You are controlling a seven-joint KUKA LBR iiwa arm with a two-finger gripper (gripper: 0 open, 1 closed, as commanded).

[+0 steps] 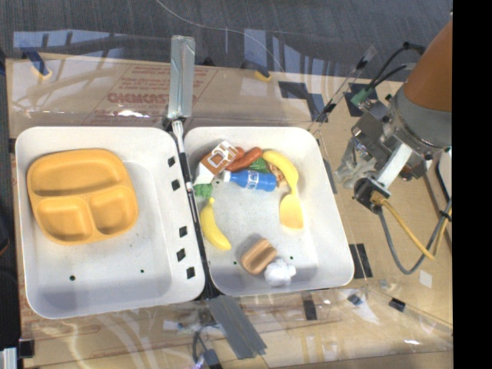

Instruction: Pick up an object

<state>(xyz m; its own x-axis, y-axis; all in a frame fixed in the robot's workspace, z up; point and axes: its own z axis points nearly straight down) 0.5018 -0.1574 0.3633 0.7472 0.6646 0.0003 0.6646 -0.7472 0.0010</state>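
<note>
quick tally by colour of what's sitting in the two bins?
Yellow: 4 - divided tray, banana, banana, scoop-shaped piece
Blue: 1 - bottle
Brown: 1 - bun-like piece
White: 1 - small lump
Orange-red: 1 - carrot-like piece
Orange-and-white: 1 - small box
Green: 1 - small piece
Total: 10

Faint reddish print on the cardboard (138,91) is too blurred to read.

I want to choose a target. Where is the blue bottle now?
The blue bottle lies in the right bin, toward its far end, between the orange carton and the yellow banana.
</note>
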